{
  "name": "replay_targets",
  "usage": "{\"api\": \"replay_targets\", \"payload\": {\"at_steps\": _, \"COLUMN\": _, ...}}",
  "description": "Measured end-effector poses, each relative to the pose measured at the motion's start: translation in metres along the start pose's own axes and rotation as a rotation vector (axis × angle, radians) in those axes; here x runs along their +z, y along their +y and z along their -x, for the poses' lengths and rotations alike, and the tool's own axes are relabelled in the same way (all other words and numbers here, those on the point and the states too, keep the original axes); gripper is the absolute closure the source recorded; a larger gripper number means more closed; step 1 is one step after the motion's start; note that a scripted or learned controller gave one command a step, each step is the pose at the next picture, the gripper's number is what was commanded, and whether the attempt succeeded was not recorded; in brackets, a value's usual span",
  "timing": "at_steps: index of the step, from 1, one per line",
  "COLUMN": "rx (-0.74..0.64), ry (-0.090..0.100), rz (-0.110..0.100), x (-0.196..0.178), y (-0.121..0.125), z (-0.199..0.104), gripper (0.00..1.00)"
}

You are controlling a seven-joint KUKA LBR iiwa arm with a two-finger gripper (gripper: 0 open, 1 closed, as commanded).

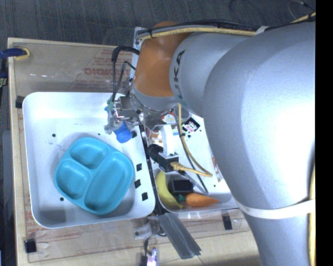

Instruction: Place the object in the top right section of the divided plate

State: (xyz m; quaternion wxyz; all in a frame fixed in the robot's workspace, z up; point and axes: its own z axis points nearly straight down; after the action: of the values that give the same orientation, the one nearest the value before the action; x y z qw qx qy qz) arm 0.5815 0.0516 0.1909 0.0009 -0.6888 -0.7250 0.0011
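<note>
The blue divided plate (94, 173) lies in the left bin (36, 126), toward its front. My gripper (119, 124) hangs over the same bin, just past the plate's upper right rim and close to the wall between the bins. It is shut on a small blue object (122, 133), which pokes out below the metal fingers (113, 117). The object is held a little above the bin floor, beside the plate and not over it. The grey arm with its orange band (155, 65) hides much of the right bin.
In the right bin (167, 206) lie a banana (164, 190), a carrot (201, 200) and a black object (181, 185), near its front edge. A yellow cable (188, 159) loops under the wrist. The left bin's white floor (55, 115) shows bare behind and left of the plate.
</note>
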Motion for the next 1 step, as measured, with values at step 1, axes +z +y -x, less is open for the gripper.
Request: {"api": "replay_targets", "payload": {"at_steps": 1, "rx": 0.043, "ry": 0.000, "rz": -0.003, "x": 0.0006, "y": -0.0267, "z": -0.0180, "gripper": 1.00}}
